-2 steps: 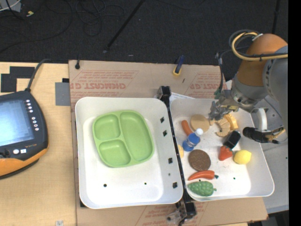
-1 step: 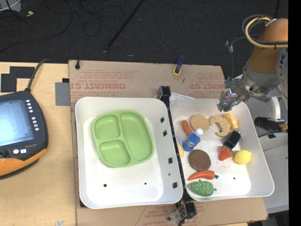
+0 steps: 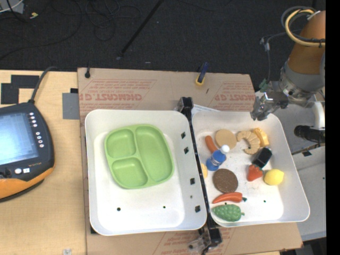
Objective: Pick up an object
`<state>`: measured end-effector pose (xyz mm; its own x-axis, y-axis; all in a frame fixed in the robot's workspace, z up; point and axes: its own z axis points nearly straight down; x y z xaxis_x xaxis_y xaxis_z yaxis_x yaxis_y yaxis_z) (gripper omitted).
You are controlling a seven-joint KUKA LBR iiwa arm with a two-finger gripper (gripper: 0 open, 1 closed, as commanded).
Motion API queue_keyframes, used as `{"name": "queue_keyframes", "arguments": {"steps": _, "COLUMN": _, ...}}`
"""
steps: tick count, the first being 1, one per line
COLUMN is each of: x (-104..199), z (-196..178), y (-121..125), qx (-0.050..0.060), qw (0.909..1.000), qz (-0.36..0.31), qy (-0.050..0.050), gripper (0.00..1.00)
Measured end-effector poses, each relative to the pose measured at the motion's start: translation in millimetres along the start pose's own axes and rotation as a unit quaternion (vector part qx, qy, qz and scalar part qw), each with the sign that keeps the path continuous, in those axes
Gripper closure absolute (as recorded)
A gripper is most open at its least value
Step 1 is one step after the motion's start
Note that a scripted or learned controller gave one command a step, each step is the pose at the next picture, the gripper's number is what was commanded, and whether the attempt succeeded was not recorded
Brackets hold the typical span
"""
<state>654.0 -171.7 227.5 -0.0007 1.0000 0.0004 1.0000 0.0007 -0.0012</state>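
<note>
**Desk:** What do I run under this one?

**Me:** Start wide. My arm [image 3: 304, 52] hangs over the far right corner of the bench, outside the right bin [image 3: 295, 206]. Nothing is picked yet, as far as I can judge; every object I can see lies in a bin.

**Desk:** And the left bin?

**Me:** The left bin [image 3: 101, 206] carries just a green tray [image 3: 139, 156] with three compartments. I read that as no target; the pickings are on the right.

**Desk:** List them, big to small.

**Me:** A brown disc [image 3: 226, 180] near the middle, a green bumpy piece [image 3: 228, 212] at the near edge, a tan round [image 3: 225, 138] up top, a pale curved piece [image 3: 246, 138] touching a yellow ridged one [image 3: 261, 137], then a lemon [image 3: 273, 177] to the right. Smaller: a blue bottle [image 3: 216, 159] leaning by an orange sausage [image 3: 211, 143], a red pepper [image 3: 229, 197] just above the green piece, a red strawberry [image 3: 254, 172] beside a black block [image 3: 262, 156].

**Desk:** The gripper?

**Me:** The gripper [image 3: 260, 110] sits just past the bin's far rim, above the yellow ridged piece but apart from it. I cannot tell how it stands from this angle.

**Desk:** So how far along?

**Me:** Barely begun, in my view. Choosing an object, dropping into the bin, closing and lifting are all left. The pale and yellow pieces lie nearest; the crowding around the bottle looks like the riskier grab.
</note>
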Motion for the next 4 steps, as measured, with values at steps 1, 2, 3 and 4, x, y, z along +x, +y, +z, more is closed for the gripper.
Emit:
{"name": "queue_keyframes", "arguments": {"steps": 1, "x": 51.1, "z": 12.5, "y": -15.7, "qx": 0.004, "qw": 1.0, "qz": -0.001, "qy": 0.001, "gripper": 1.0}}
{"name": "queue_keyframes", "arguments": {"steps": 2, "x": 102.7, "z": 15.9, "y": -44.8, "qx": 0.004, "qw": 1.0, "qz": -0.001, "qy": 0.001, "gripper": 1.0}}
{"name": "queue_keyframes", "arguments": {"steps": 3, "x": 149.6, "z": 17.8, "y": -63.3, "qx": 0.004, "qw": 1.0, "qz": -0.001, "qy": 0.001, "gripper": 1.0}}
{"name": "queue_keyframes", "arguments": {"steps": 4, "x": 174.1, "z": 11.9, "y": -65.7, "qx": 0.003, "qw": 1.0, "qz": -0.001, "qy": 0.0, "gripper": 1.0}}
